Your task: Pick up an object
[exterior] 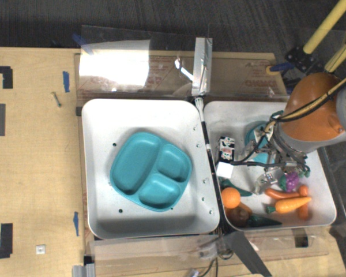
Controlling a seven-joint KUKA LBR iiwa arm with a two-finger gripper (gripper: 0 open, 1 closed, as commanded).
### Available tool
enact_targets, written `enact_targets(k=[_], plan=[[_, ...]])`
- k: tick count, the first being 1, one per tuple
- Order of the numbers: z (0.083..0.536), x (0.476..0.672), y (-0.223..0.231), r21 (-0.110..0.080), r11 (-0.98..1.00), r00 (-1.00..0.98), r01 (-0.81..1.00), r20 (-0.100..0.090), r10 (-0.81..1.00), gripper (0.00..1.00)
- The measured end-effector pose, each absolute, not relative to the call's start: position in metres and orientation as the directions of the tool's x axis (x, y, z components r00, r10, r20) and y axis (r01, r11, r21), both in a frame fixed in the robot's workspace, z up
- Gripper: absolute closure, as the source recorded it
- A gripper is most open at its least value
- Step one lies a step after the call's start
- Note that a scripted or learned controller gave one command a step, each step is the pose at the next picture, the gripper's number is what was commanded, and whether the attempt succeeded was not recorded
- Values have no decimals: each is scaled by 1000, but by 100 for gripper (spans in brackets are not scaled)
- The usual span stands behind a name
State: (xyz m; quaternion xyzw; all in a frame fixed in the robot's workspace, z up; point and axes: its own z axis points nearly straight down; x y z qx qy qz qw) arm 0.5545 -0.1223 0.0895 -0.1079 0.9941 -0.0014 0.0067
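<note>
The gripper point(272, 176) is hanging low in the right bin point(326, 209), right over the pile of toy food, but its metal fingertips are blurring into cables and clutter, so how far the jaws are standing apart, and whether they are gripping anything, cannot be told. Just beside the tip, purple grapes point(291, 182) are lying next to it, and an orange carrot point(291, 204) is lying just below them. Further left in the same bin, an orange point(230, 198) is sitting near the bottom edge, with a brown fruit point(240, 214) touching it from below. A small black-and-white box point(226, 149) is standing near the bin's left wall. Above the gripper, the arm's orange band point(313, 108) is covering the bin's upper right corner. In the left bin point(104, 126), 1 teal divided plate point(151, 170) with 3 compartments is lying alone, well apart from the gripper.
</note>
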Motion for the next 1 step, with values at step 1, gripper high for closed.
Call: enact_targets(k=[1], plan=[[90, 502, -114, -7, 935, -935, -355, -15, -355, 0]])
